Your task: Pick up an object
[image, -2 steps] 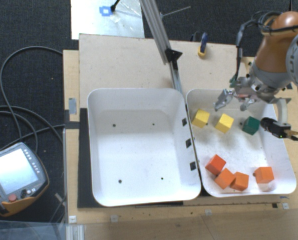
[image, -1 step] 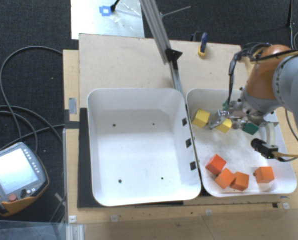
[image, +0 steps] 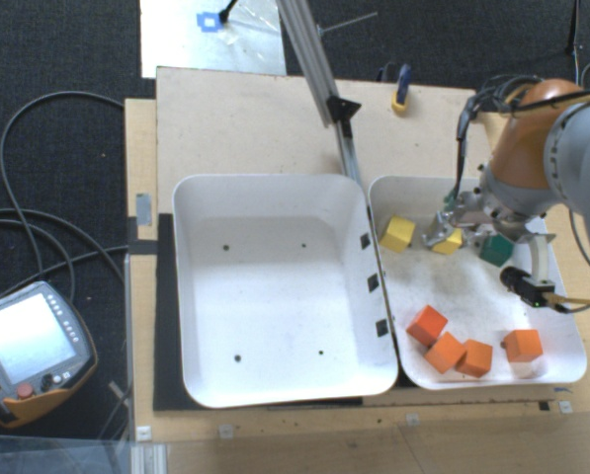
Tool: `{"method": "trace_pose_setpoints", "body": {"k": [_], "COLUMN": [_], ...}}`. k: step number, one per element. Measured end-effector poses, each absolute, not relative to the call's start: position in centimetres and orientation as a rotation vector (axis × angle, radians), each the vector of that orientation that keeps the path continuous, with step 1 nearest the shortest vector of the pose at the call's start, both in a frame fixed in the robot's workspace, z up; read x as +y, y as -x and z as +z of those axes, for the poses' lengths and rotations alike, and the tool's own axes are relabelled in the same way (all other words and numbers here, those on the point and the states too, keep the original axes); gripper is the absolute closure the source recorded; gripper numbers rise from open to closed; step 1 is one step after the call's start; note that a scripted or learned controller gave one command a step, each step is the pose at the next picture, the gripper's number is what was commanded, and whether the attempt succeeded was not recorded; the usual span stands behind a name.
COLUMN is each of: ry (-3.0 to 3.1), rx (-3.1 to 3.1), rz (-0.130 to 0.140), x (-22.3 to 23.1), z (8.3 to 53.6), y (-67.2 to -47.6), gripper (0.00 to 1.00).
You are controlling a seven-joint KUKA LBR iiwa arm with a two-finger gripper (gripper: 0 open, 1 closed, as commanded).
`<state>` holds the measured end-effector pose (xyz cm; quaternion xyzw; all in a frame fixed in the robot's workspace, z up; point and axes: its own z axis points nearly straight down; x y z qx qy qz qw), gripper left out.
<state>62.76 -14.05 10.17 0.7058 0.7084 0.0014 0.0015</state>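
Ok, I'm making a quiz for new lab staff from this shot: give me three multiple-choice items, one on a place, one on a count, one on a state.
1. Which bin holds the blocks?
A. left bin B. right bin C. both

2. How many orange blocks are there?
A. two B. four C. six

3. Where is the pincer?
A. low over the right bin B. over the left bin C. off the bench

Key: 1 B, every block lies in the right bin. 2 B, four orange blocks lie along its near side. 3 A, the pincer is at a yellow block there, near the green block.
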Motion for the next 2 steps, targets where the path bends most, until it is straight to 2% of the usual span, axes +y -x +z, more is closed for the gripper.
{"method": "trace_pose_setpoints", "body": {"k": [1,2], "ry": [-2.203,-2.210], "rx": [2.232,2.239], "rz": [0.014,0.003], "x": [-5.7,3.3], "z": [19.6,19.0], "y": [-64.3,-61.8], "gripper": [1.00,1.00]}}
